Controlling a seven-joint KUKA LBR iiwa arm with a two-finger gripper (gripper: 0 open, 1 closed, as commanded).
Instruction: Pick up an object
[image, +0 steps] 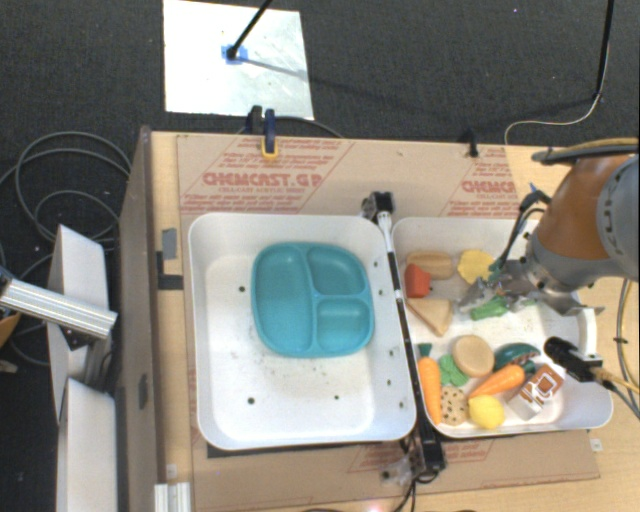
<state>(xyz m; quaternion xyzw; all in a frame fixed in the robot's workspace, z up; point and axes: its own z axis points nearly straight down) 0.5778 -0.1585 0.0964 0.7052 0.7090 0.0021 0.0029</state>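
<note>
I've got the end effector (487, 297) down inside the right bin (598, 408), low among the toy food, with the grey arm and its orange band (580, 205) rising away to the right of it. From up here the fingers blur into the clutter, so I cannot tell how far open they are, nor whether anything is between them. A small green piece (489, 310) lies right at the tip, touching or nearly so; I can't say which. Just left of the end effector sits a tan wedge (432, 315), and beyond that a red tomato-like piece (417, 281) against the bin's left wall. Up and left I see a bread-coloured roll (432, 264), and just above the tip a yellow piece (476, 265). Below the end effector there's a round tan bun (473, 355), with a dark teal piece (516, 353) to its right and an orange carrot (497, 381) under both. Farther down lie a second carrot (429, 384), a spotted cookie (453, 405), a lemon (487, 412) and a small white-and-brown block (536, 390). Well off to the left, the left bin (215, 330) holds a teal divided plate (312, 300), flat and upright. Both bins rest side by side on the cardboard-covered tabletop (300, 175).
</note>
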